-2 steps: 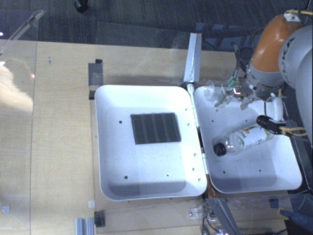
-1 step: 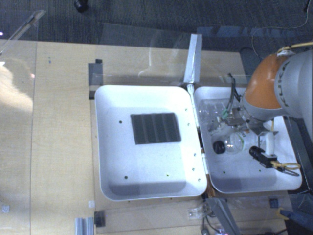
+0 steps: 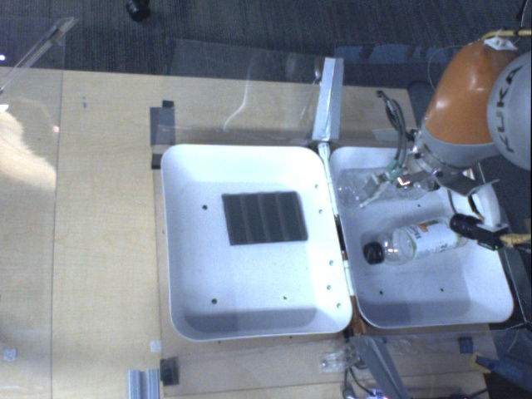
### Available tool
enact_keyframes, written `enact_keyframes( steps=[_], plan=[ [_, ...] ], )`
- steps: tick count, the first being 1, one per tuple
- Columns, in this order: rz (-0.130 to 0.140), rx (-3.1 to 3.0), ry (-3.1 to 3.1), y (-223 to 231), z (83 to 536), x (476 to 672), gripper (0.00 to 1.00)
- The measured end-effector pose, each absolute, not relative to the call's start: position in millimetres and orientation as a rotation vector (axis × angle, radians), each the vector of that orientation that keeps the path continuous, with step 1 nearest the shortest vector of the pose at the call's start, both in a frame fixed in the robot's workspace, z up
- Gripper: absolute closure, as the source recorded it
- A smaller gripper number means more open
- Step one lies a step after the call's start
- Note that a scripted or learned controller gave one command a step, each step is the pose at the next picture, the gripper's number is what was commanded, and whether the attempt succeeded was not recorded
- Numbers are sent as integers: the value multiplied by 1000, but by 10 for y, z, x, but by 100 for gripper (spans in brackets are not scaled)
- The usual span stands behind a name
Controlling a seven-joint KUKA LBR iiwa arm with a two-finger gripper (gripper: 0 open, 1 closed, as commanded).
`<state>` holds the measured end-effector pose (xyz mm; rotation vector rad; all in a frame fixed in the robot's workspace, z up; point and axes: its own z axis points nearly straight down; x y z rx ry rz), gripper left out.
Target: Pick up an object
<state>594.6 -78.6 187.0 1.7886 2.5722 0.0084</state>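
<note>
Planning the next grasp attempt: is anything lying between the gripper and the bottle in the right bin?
Nothing visible. The gripper hangs over the right bin, with bare white floor between it and the bottle lying on its side.

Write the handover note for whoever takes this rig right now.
Hand: low at the far end of the right bin, over a clear crumpled item; grip state not readable.
Bottle: lying on its side mid right bin, black cap toward the left bin.
Left bin: dark ridged pad lying flat in the middle.
Done: no pick confirmed.
Left: grasp and lift one object.
</note>
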Motion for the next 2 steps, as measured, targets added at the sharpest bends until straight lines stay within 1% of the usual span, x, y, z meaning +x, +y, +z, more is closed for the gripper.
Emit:
enact_keyframes(
  steps=[1,2],
  plan=[
    [5,1490,2760,-950,949,5688,0],
    [12,1487,2753,-938,1073,5718,100]
  ],
)
